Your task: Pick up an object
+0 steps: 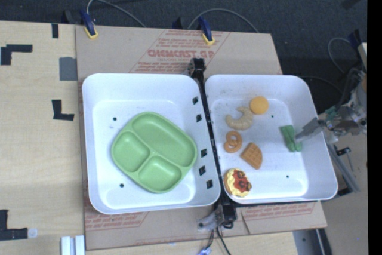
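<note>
The right bin holds several small toy foods. A tan croissant lies beside an orange ball. Below them are a brown ring-shaped pretzel and a waffle wedge. A yellow and red piece rests in the front left corner. A green block lies near the right wall. My gripper reaches in over that wall at a low slant, its tip just right of and touching or almost touching the green block. Nothing is lifted.
The left bin holds a green divided plate. A black divider with clips runs between the bins. Both stand on a cardboard sheet held by two clamps at the back. Cables cross the dark floor behind.
</note>
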You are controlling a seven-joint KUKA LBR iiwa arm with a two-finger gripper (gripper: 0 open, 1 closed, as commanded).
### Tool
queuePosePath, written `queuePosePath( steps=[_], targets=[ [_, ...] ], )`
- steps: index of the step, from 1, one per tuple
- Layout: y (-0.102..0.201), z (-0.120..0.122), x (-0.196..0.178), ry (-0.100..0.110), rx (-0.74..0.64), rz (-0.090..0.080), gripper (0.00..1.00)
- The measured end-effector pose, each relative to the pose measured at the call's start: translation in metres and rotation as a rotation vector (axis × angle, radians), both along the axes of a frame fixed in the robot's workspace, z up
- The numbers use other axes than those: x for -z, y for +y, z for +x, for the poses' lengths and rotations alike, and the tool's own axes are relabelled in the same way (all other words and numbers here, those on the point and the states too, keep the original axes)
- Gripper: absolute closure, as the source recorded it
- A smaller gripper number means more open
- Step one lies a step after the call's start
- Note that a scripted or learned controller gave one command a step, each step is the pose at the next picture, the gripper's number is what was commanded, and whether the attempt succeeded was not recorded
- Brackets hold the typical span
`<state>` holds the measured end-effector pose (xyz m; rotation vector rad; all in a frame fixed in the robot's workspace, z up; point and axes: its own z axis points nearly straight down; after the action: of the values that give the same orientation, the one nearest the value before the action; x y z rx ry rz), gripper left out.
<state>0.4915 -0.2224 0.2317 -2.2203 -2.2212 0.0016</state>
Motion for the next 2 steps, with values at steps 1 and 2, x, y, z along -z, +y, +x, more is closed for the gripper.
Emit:
queuePosePath(
  steps=[1, 2],
  targets=[
    [0.045, 0.087, 0.071, 0.001, -0.001, 0.001, 0.00],
    [0.086, 0.146, 0.145, -0.006, -0.002, -0.001, 0.00]
  ],
)
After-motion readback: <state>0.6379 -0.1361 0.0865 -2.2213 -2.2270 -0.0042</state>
